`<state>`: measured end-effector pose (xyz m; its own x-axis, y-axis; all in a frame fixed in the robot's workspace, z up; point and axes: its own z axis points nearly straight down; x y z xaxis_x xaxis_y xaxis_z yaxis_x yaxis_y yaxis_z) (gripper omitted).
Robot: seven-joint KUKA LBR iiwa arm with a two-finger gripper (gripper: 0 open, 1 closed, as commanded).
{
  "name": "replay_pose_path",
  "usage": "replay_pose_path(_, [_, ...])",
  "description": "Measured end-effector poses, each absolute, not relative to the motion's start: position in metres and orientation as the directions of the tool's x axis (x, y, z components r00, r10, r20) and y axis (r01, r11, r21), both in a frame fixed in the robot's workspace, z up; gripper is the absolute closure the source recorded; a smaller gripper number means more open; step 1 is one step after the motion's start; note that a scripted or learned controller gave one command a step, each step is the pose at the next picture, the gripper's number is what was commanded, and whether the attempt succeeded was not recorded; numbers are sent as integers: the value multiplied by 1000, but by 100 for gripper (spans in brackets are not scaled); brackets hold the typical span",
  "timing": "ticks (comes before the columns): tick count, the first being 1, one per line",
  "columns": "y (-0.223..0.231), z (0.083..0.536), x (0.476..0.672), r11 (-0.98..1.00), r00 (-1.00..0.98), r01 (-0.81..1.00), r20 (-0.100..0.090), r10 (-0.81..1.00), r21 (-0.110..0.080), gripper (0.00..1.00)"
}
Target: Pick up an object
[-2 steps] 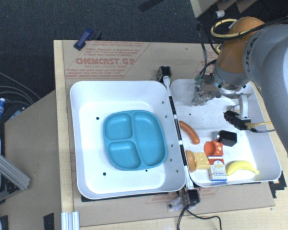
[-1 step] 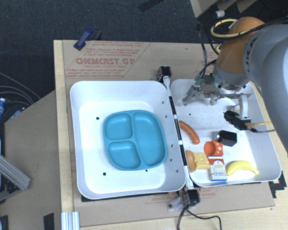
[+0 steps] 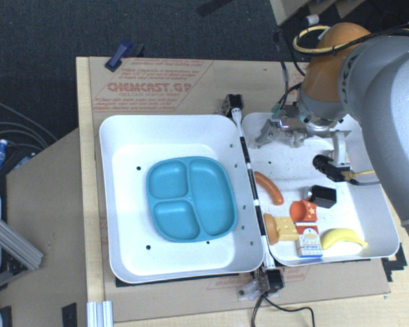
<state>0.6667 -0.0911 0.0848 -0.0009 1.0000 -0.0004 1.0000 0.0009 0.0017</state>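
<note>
Banana (image 3: 342, 238), curved, smooth and yellow, lies beside a boxy carton (image 3: 309, 242).

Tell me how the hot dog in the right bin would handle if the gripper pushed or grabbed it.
The hot dog is a long rounded shape lying flat, so a sideways push would probably roll it. Its smooth orange surface may slip in a pinch. It lies close to the right bin's left wall, which would likely stop it rolling that way.

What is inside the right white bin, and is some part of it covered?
The right bin holds a hot dog, an orange-red item, a black block, a banana, and a small carton. The arm covers its far right part.
</note>
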Motion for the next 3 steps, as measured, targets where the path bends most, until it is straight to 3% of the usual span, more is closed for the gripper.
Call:
replay_pose_path(1, [-104,84,591,-1,1,1000,0,1000,-3,0])
replay_pose_path(2, [-107,85,650,0,0,1000,0,1000,1,0])
replay_pose_path(3, [-107,96,650,1,-1,1000,-1,1000,4,100])
